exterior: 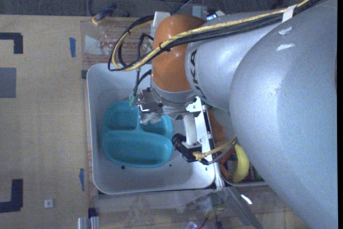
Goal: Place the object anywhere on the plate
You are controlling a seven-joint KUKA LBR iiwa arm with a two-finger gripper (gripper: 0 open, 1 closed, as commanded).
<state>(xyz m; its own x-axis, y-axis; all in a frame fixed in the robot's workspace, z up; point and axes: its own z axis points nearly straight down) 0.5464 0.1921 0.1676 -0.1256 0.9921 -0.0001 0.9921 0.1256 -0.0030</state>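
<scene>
Gripper (150, 111) hung over upper rim of teal divided plastic plate (134, 142) in left white bin (102, 115); finger state cannot be told; object not made out; release advised low, over plate compartment

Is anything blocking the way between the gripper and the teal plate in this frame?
Nothing visible does. The gripper hangs directly over the upper edge of the divided teal plate in the white bin, and the plate's compartments look bare. The arm hides the gripper's underside.
</scene>
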